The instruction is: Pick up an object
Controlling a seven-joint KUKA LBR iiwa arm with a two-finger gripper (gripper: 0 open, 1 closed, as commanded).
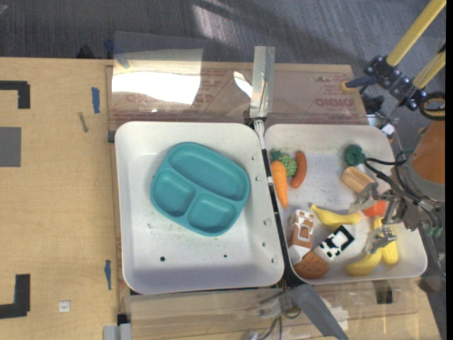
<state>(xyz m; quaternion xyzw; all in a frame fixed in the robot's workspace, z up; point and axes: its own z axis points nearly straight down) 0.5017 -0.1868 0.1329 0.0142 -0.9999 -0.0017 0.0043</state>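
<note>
2 bins, toys crowding right

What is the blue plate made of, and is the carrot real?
The teal divided plate looks like moulded plastic: one even colour, smooth matte surface, rounded compartment walls. The carrot looks like a toy, probably plastic, with flat uniform orange and a tidy green top; the view cannot rule out rubber. The white bin under the plate also looks like smooth plastic, with rounded corners.
</note>
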